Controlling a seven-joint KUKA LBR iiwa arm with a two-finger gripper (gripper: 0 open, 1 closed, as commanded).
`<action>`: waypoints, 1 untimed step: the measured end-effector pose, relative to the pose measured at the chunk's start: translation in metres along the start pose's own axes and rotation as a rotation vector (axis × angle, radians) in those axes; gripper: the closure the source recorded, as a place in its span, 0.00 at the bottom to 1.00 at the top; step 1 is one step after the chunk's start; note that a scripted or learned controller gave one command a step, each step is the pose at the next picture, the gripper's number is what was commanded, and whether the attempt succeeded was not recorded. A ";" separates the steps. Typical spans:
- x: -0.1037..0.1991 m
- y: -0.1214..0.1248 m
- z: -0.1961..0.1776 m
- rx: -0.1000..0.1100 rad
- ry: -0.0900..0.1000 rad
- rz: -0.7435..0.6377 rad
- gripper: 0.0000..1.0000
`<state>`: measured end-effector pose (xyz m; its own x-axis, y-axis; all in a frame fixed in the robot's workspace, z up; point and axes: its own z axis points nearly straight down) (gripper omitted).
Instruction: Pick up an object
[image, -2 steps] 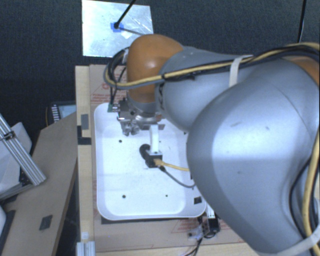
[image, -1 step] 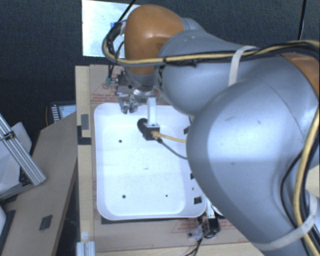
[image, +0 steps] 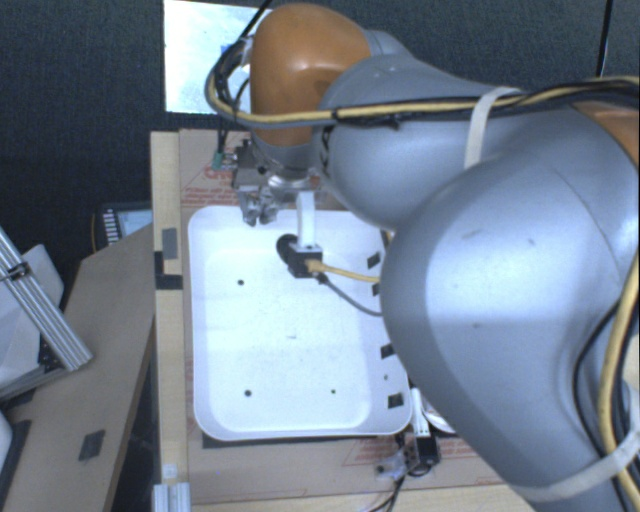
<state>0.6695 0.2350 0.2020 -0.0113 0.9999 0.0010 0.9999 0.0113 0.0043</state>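
Observation:
My gripper (image: 260, 212) hangs over the far left corner of the left white bin (image: 230, 400), close to its back rim. Nothing shows in its grip. Above it sits the orange wrist band (image: 300, 50). A white bar and a black part (image: 294, 256) with a yellow cable hang just right of the gripper, over the bin floor. The bin floor that shows bears a few small dark dots. The grey arm (image: 500, 280) covers the right side of the view and hides the right bin.
The bin rests on a brown bench board (image: 170, 330). An aluminium frame (image: 40, 310) slants at the far left. Small cable connectors (image: 415, 455) lie by the bin's front right corner. Dark curtain stands behind.

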 end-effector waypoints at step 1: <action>-0.004 -0.069 -0.006 0.007 -0.001 0.010 1.00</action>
<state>0.6001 0.2305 0.2074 -0.0012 1.0000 0.0001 1.0000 0.0012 -0.0032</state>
